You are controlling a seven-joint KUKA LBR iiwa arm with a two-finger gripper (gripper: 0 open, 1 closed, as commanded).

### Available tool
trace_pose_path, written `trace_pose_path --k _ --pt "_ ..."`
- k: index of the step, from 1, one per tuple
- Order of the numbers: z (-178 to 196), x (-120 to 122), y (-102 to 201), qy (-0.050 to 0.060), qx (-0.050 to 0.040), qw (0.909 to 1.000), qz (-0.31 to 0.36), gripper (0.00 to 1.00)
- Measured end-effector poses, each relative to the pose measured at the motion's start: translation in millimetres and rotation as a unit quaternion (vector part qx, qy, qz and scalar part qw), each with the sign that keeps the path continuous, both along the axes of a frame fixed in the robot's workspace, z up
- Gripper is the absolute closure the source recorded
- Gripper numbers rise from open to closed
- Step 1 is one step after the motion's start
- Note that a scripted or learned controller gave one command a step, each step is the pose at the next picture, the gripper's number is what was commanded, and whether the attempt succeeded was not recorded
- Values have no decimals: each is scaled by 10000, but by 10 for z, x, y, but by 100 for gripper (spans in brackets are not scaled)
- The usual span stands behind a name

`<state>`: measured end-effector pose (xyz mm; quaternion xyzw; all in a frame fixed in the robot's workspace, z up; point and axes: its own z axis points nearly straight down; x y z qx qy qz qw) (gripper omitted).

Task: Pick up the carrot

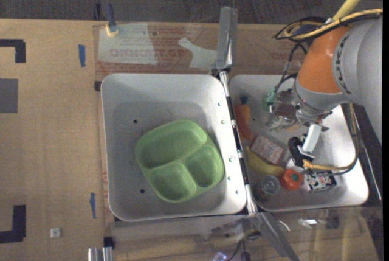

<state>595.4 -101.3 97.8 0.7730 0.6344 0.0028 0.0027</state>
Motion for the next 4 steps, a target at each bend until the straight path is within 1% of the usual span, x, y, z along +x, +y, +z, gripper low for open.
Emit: trace_pose_path --k 1,2,3,4 --pt "1273 38 484 29 -1 9993 372 100" --pt "921 -514 388 64 15 9922 -1242 100" --pt "1017 -508 388 64 15 9923 -1236 100" --pt "1141 -878 861 68 15 9448 -3277 100"
